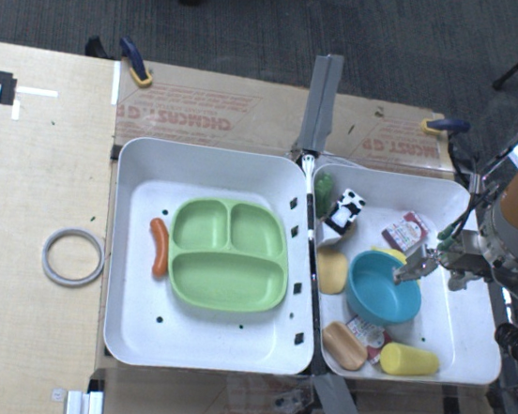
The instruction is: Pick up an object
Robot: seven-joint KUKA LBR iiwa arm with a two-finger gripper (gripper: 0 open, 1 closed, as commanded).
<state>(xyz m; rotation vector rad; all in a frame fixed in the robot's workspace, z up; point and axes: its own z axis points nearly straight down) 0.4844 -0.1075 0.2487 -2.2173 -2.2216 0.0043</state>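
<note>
Watching the claw (pixel 411 270) from my remote seat, I am seeing it hanging over the right bin (pixel 465 370), its tip sitting right at the upper right rim of the blue bowl (pixel 383 288). I cannot tell how it is set at this angle, and nothing is showing in its grip, so I am treating the pick as not yet made. To my eye the arm is in the approach step, lining up on something to grab.

Closest to the claw, the bowl is lying just below and to its left, touching or nearly touching the tip. Just above the claw a small red and white packet (pixel 405 233) is resting on the bin floor. Further left, a yellowish lump (pixel 331 270) is sitting beside the bowl, and a black and white cow toy (pixel 345 211) is lying above that, near the divider. Below the bowl, a second packet (pixel 366 332), a hot dog bun (pixel 344 346) and a yellow cylinder (pixel 408 360) are crowding the near wall.

Far off to the claw's left, the other bin (pixel 133 232) is carrying a green divided plate (pixel 229 255) and an orange sausage (pixel 158 245).

I am judging the bowl rim the likeliest target; the next move is calling for a short drop so the rim passes inside the grip, then a close and a lift.
</note>
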